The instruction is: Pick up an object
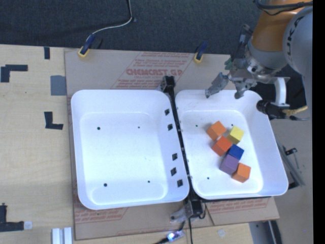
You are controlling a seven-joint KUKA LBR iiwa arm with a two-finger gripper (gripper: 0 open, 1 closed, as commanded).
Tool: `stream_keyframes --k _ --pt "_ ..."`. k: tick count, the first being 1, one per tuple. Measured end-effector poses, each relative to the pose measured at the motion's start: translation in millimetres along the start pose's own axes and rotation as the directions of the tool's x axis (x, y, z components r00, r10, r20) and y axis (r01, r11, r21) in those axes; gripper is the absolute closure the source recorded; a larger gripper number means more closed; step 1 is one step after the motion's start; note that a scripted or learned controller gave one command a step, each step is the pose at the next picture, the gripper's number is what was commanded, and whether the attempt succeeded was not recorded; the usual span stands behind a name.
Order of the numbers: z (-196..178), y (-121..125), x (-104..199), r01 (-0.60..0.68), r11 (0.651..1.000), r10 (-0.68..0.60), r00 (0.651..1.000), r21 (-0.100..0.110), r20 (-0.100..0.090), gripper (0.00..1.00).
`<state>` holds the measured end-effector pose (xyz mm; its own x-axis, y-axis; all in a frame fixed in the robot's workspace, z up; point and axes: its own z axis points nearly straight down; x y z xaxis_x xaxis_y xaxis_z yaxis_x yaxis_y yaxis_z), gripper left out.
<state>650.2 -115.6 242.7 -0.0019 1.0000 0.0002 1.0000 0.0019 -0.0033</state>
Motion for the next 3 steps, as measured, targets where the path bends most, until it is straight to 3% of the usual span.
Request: stream_keyframes --k 1,2,3 --pt "99 -91 12 -0.003 1.0 0.003 1.0 0.016 -0.004 0.0" --pt "135 -67 -21 0.002 1.0 -0.002 1.0 -0.014 0.002 0.0" --pt "135 -71 -21 0.0 1.0 0.0 1.0 0.004 -0.001 1.0"
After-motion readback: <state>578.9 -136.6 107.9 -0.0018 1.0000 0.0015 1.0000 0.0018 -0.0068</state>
